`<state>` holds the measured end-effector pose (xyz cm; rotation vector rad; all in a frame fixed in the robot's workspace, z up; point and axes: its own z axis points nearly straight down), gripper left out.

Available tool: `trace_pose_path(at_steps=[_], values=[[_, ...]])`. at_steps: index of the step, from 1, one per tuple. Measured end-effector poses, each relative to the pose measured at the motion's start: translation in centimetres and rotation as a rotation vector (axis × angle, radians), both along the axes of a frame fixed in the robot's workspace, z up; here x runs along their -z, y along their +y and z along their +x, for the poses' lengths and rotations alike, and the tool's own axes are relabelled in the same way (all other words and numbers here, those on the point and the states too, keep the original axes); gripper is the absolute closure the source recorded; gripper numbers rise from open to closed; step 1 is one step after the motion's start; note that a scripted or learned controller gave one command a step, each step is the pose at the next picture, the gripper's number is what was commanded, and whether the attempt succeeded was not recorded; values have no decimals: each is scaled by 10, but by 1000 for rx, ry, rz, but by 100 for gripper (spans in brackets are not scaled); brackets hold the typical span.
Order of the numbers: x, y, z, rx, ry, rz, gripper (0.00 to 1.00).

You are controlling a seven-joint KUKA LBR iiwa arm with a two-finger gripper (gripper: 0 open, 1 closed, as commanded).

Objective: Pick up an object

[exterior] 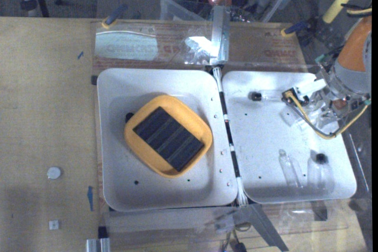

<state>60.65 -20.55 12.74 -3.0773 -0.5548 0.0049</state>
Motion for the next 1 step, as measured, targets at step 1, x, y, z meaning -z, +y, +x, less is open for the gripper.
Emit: trace_pose_path(at_steps=[1], values=[[-49,-16,44,150,-4,-14,100]])
